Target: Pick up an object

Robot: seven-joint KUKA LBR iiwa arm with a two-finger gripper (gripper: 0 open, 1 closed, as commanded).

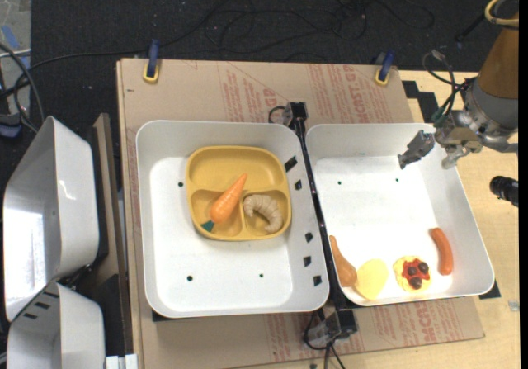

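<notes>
End effector (pixel 429 149) sits at the upper right corner of the right bin (pixel 388 202), above its back rim, well apart from every object. Can't tell if it's open or closed from this angle; nothing visible in it.

Candidate objects all lie along the right bin's front edge: an orange sausage-like piece (pixel 444 250) at the right wall, a small yellow piece with red and dark toppings (pixel 412 272), a pale yellow disc (pixel 372 277) just beside it, and an orange drumstick-like piece (pixel 341 262) against the left wall. Left bin (pixel 165 210) holds a yellow divided plate (pixel 202 169) with a toy carrot (pixel 228 199) and a pale shrimp-like piece (pixel 266 210) in separate compartments.

Step in hand looks like approach, no grasp yet. Best bet, as a judgement: go for the sausage-like piece, nearest to the arm and lying alone. Travel toward the front of the bin, line the grip across its short width, descend straight. Watch the right wall close beside it. The disc looks flat, likely hard to pinch.
</notes>
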